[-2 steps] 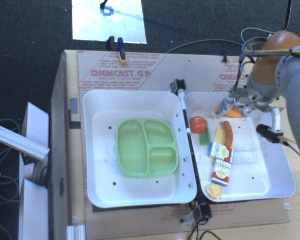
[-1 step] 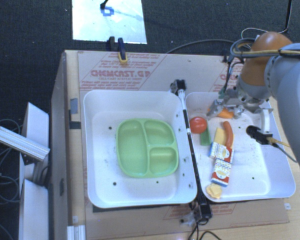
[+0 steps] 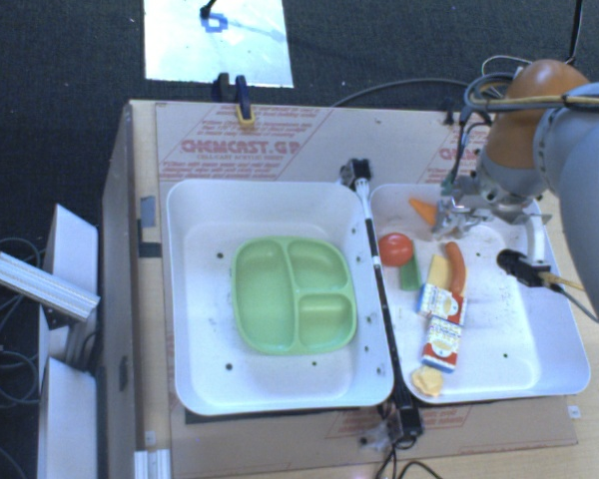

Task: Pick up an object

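- Orange carrot piece (image 3: 422, 208) lies at the far left of the right bin (image 3: 539, 352), resting on the bin floor. Judging by how near it is, it is the likeliest target.
- The gripper (image 3: 447, 220) hangs low over the far end of that bin, just right of the carrot piece. I cannot tell whether it is open or closed, and nothing is visibly held in it.
- The other candidates lie near the bin's left wall: a red tomato (image 3: 396, 248), a green block (image 3: 408, 274), a yellow stick (image 3: 438, 267), an orange-red sausage (image 3: 456, 265), a printed carton (image 3: 442, 325) and a yellow chip (image 3: 426, 382) at the near edge.
- A green divided plate (image 3: 293, 294) sits in the left bin (image 3: 205, 267) and plays no part.
- Progress, as I judge it: the arm has reached the bin, but no grasp or lift shows. Closing on one object and raising it clear are both left to do.
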Controlling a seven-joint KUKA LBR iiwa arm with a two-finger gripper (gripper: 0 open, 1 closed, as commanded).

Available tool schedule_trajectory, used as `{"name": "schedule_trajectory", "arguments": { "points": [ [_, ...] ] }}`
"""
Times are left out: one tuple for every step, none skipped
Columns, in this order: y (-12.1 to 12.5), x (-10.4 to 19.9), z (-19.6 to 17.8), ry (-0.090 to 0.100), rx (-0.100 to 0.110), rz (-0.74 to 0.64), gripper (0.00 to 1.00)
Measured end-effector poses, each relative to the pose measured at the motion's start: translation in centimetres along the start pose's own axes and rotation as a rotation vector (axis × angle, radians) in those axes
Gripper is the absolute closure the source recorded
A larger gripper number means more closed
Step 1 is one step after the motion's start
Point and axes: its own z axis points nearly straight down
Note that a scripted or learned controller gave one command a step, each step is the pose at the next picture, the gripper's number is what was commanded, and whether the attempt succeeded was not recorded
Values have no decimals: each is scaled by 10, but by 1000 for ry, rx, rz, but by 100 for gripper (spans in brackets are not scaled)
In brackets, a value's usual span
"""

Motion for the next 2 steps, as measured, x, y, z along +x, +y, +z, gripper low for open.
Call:
{"name": "schedule_trajectory", "arguments": {
  "points": [
    [1,1,-1,-1,-6,-1,0],
    [0,31,12,4,2,1,0]
  ]
}}
